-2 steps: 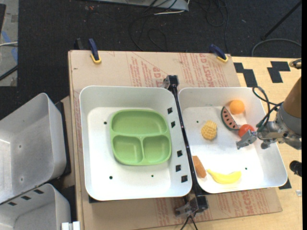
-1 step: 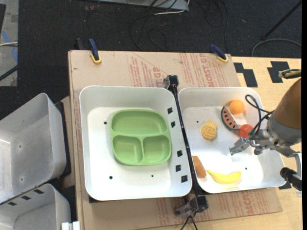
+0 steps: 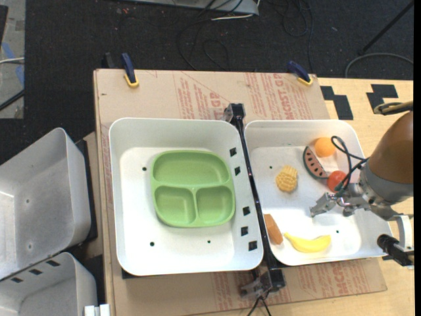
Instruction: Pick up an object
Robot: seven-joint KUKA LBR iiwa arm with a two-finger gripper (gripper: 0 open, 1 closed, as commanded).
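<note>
Your gripper (image 3: 323, 206) sits low in the right bin (image 3: 348, 131), at the frame's right; you cannot tell how it is set, and nothing shows pinched in it. At centre-left, the left bin (image 3: 131, 242) holds a green divided plate (image 3: 193, 188). In the right bin lie a hot dog (image 3: 273, 229), corn (image 3: 287, 178), a banana (image 3: 308, 243), a watermelon slice (image 3: 313, 162), an orange (image 3: 323, 146) and a red tomato (image 3: 336, 179) just beside the gripper.
</note>
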